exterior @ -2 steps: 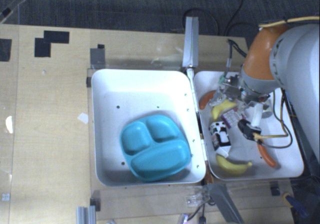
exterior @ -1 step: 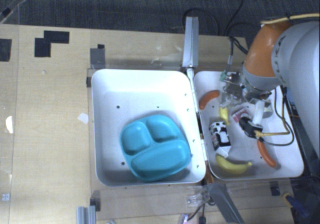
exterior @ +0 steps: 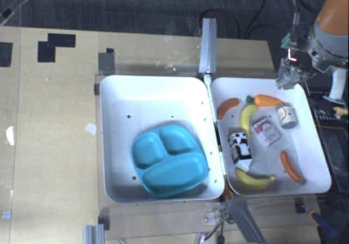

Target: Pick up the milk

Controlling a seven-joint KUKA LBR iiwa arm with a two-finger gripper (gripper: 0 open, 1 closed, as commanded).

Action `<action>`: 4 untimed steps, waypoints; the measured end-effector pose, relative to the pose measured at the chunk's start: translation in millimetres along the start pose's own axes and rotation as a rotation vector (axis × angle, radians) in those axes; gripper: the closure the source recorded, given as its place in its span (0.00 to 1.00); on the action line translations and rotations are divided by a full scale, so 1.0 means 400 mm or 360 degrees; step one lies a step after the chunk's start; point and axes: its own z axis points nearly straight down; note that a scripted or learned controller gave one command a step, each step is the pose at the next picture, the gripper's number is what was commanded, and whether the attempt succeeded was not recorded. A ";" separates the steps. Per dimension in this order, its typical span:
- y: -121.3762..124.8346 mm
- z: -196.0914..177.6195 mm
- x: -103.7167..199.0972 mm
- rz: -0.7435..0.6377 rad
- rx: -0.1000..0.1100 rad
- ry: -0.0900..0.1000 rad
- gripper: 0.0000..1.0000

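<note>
— Milk (exterior: 240,146), the small cow-patterned carton, lies flat in the right bin (exterior: 313,145), well down and to the left of our claw (exterior: 287,77). Nothing is lifted yet, so we judge the whole pick is left to do.

— Where do we have the claw?

— Up at the far rim of the right bin, near its upper corner, hanging from the arm (exterior: 332,19) with its orange band. We cannot tell from this view how the claw is set, and we see nothing in it.

— And the containers, going left to right?

— Farthest left of the claw, the left bin (exterior: 117,128) holds one blue divided tray (exterior: 170,160) and nothing else we can make out. In the right bin, an orange sausage (exterior: 228,107) lies near the divider, then the milk with a banana (exterior: 254,179) just below it and another banana (exterior: 247,117) above it. Closer under the claw we have a carrot (exterior: 268,101), a red-and-white packet (exterior: 267,130) and a small can (exterior: 286,116). A second sausage (exterior: 290,166) lies below those.

— So what remains?

— We judge we must travel down-left, descend over the milk and close on it among crowding neighbours.
</note>
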 end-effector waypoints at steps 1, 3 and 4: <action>-0.010 -0.293 0.047 -0.0392 -0.0002 0.0000 1.00; 0.167 -0.292 0.067 -0.1778 -0.0005 -0.0002 1.00; 0.121 -0.294 0.138 -0.2527 -0.0008 0.0000 1.00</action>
